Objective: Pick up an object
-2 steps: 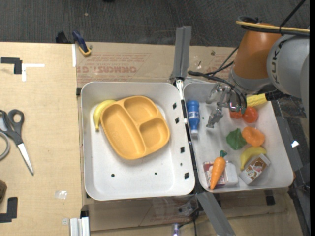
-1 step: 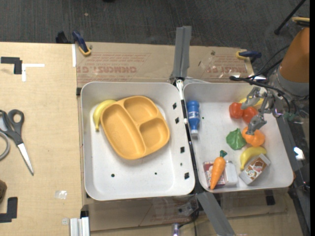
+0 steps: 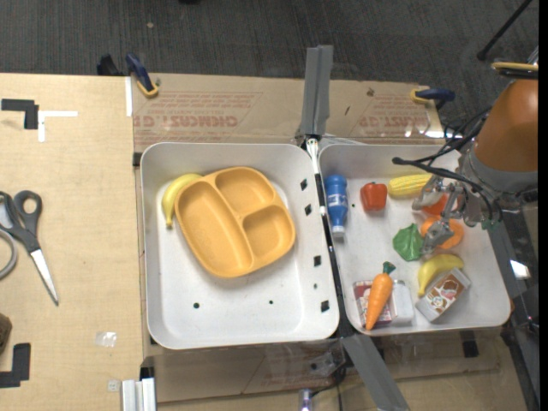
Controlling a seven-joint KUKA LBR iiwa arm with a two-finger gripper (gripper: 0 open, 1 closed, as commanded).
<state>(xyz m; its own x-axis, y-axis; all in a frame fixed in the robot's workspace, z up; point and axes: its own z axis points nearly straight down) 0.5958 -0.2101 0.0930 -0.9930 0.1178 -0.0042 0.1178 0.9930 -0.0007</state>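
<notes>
Camera view, looking down at a slant on two white bins side by side. Left bin: held a yellow-orange divided plate, with a yellow banana tucked against its upper left rim. Right bin: crowded with toy food. Along its left wall, a blue bottle lying lengthwise. Near the top, a red pepper and beside it an ear of yellow corn. Lower down, a carrot lying over a small pink-and-white packet, a second small banana, and a white carton in the lower right corner. Towards the middle, a green leafy piece.

Reached in from the right: grey arm with an orange band, wrist low over the right bin. Gripper down among the items, just above the green piece, with something orange close against the fingers. Jaw state could not be told amid the clutter, nor whether anything sat between them.

Outside the bins, on the bench at left: a pair of grey-handled scissors.
</notes>
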